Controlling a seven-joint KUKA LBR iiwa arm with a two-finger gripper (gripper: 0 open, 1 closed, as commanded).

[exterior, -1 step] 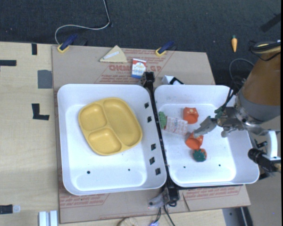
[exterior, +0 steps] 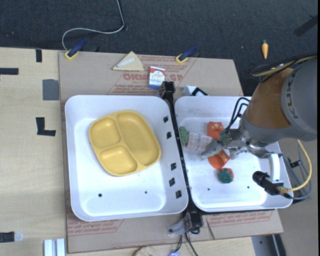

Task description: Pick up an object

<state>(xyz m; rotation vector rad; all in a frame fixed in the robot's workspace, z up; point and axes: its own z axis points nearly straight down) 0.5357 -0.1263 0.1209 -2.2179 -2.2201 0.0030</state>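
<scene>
The right bin [exterior: 240, 196] holds several small objects. A red-orange block [exterior: 214, 128] lies near its middle, a second red-orange piece [exterior: 218, 160] sits just below it, and a small green and red ball [exterior: 226, 175] lies lower still. A clear crumpled wrapper [exterior: 198, 142] and a green item [exterior: 184, 136] rest near the bin's left wall. My gripper [exterior: 225, 141] reaches in from the right and hangs low between the two red-orange pieces, next to the wrapper. The wrist's dark body hides its tips.
The left bin [exterior: 80, 191] carries a yellow divided plate [exterior: 124, 142]. A black divider [exterior: 173, 143] runs between the bins. Behind them on the cardboard lie a small red and white box [exterior: 157, 77] and a tan wedge [exterior: 129, 62]. The grey and orange arm [exterior: 280, 108] covers the right bin's right side.
</scene>
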